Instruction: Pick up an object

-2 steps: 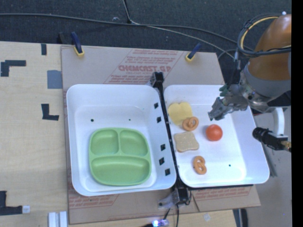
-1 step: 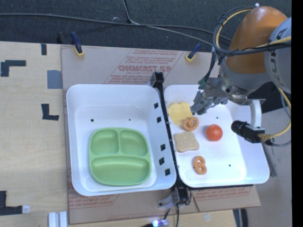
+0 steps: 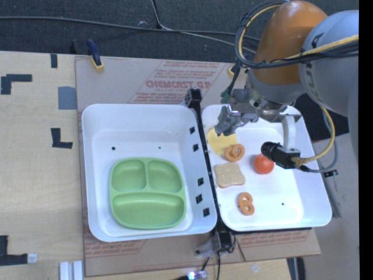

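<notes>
**Lowering onto the yellow wedge in the right bin**

Hangs low over the far-left corner of the shallow white right-hand bin [image 3: 309, 206], this two-finger gripper [image 3: 227, 124], directly above the pale yellow flat cheese-like wedge [image 3: 217, 142]. Cannot tell whether open or clamped: blurred metal, partly hidden by the grey arm with its orange band [image 3: 288, 31]. Nothing visibly held.

Best done, by judgement: drop straight down and centre on the wedge, well off the bin wall just beside it. Needs care with the small orange pretzel-shaped ring [image 3: 235, 153], which touches or overlaps the wedge's near edge and could get dragged along. Thin and flat, that wedge; likely hard to pinch and apt to slip.

Nearby in the same bin: a tan slice of toy bread [image 3: 228, 174], a red round tomato [image 3: 263, 164], a second orange pretzel [image 3: 246, 203]. In the left white bin [image 3: 93, 127], a light green divided plastic plate [image 3: 147, 192].
</notes>
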`<state>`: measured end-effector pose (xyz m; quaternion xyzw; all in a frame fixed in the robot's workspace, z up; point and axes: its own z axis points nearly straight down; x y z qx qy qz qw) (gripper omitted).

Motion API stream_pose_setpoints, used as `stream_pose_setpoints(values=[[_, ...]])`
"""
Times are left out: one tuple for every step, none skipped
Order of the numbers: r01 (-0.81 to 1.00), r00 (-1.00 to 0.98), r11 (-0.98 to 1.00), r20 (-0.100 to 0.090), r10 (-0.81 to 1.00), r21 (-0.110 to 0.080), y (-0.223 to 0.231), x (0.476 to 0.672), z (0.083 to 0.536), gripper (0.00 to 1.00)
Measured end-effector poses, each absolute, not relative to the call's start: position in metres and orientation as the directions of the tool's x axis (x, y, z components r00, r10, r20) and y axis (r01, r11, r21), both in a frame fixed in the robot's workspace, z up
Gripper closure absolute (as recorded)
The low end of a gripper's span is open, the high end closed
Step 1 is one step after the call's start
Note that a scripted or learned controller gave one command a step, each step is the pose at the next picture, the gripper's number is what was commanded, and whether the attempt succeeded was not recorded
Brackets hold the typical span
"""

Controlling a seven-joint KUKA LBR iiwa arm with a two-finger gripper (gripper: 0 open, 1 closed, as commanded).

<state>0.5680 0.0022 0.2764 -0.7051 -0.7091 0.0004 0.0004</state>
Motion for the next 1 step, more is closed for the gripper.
stream_pose_setpoints(values=[[1.0, -0.006, 0.006, 0.0, 1.0, -0.004, 0.0574, 0.5772, 0.2525, 1.0]])
